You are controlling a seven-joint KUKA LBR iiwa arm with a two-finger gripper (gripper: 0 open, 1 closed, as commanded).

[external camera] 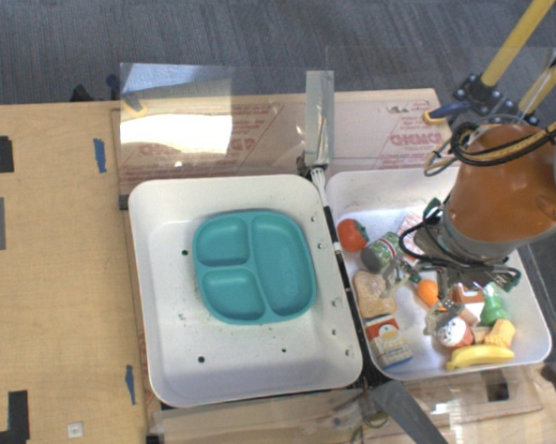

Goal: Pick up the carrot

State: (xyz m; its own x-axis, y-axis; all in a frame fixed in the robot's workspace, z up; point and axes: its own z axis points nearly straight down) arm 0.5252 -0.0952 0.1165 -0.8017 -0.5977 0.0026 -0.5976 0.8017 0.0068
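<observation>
A KUKA arm's gripper hangs low inside the right bin, its orange-banded wrist looming over the bin's far right corner and masking much of the tooling beneath; whether it is spread or pressed together cannot be told from this overhead slant. The carrot, a short orange piece, lies just beside the tooling, on its left and touching or nearly so, with no clear sign that it sits between anything. Its long axis appears to run roughly toward the near-right of the bin, though part of it is hidden. The pick therefore seems to turn on a very small shift leftward, judged from where the carrot shows against the dark hardware.

Crowded around it are a tomato toward the bin's far left, a green can beside that, a slice of bread, a small carton and a banana along the near rim. A green vegetable lies at the right.

The left bin holds a teal divided plate, well apart from the action.
</observation>
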